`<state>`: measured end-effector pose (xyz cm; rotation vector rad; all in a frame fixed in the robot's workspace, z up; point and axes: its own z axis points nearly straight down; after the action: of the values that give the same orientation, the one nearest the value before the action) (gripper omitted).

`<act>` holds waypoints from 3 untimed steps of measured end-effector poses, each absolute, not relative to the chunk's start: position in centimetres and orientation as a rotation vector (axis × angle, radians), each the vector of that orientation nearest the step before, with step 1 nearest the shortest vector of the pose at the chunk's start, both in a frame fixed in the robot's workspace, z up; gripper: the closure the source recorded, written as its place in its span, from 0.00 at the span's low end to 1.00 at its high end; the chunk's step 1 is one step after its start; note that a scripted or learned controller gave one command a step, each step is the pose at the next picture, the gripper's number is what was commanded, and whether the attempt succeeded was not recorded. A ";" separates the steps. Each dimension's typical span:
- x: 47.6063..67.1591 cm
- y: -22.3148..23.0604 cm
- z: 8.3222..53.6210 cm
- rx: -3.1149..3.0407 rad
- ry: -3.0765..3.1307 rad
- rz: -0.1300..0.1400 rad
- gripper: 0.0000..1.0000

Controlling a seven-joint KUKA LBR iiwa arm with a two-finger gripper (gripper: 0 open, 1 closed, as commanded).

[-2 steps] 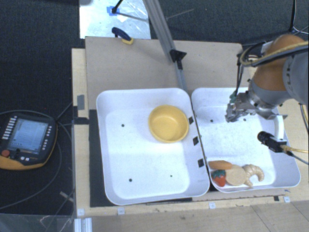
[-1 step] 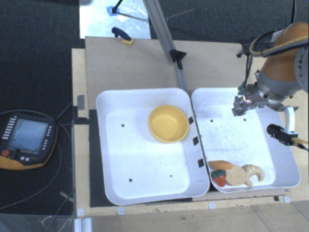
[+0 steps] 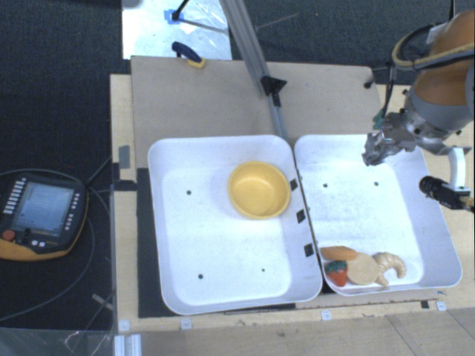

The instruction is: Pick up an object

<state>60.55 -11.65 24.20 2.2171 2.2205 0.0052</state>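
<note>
Two shallow white bins sit side by side on the bench. The left bin (image 3: 185, 273) holds a yellow bowl (image 3: 258, 189) near its far right corner. In the right bin (image 3: 438, 258), a small heap of toy food (image 3: 364, 265) lies against the near edge. The gripper (image 3: 375, 153) hangs over that bin's far edge, well apart from the heap.
</note>
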 end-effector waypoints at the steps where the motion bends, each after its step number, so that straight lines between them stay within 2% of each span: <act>1: 61.3 -6.1 23.2 2.216 2.227 0.002 1.00; 3: 63.8 3.2 21.7 2.217 2.225 0.001 1.00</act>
<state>63.83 3.20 21.67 2.2173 2.2251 0.0007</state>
